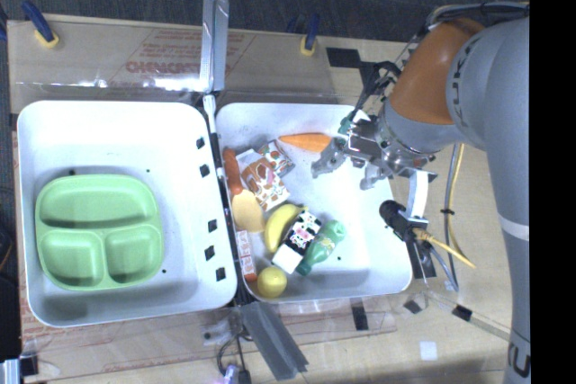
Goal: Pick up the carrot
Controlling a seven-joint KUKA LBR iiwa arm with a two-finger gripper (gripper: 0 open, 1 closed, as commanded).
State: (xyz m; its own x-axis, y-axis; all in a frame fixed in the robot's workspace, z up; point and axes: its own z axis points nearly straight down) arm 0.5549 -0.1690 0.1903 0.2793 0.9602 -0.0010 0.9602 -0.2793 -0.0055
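The carrot [306,142] is seen lying bare in the right bin [382,279] near its far wall, just left of the gripper [346,162], whose jaws are partly blurred, so their state cannot be told.

No legible text or labels.
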